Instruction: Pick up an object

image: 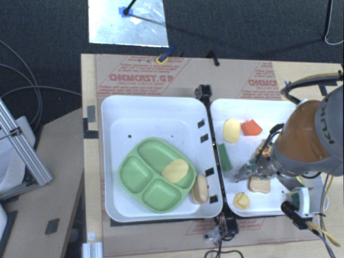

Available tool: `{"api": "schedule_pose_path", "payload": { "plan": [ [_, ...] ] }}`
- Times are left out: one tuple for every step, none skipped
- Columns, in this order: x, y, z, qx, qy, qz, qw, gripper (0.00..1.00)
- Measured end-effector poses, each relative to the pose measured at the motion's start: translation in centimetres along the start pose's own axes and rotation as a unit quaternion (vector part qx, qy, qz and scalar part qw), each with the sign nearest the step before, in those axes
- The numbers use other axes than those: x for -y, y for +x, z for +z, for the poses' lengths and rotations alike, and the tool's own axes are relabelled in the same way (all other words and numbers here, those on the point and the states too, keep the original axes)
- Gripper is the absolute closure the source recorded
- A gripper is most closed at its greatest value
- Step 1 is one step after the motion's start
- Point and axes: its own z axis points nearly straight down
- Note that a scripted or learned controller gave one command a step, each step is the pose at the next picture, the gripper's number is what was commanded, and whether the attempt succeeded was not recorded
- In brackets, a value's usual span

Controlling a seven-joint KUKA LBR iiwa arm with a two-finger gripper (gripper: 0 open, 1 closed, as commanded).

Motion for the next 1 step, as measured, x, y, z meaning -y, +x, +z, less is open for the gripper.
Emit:
{"api": "schedule_pose_path", "payload": {
  "plan": [
    [-0.52,10.54,-10.3,-0.005,0.0,-0.005,1.0,0.0]
  ]
}}
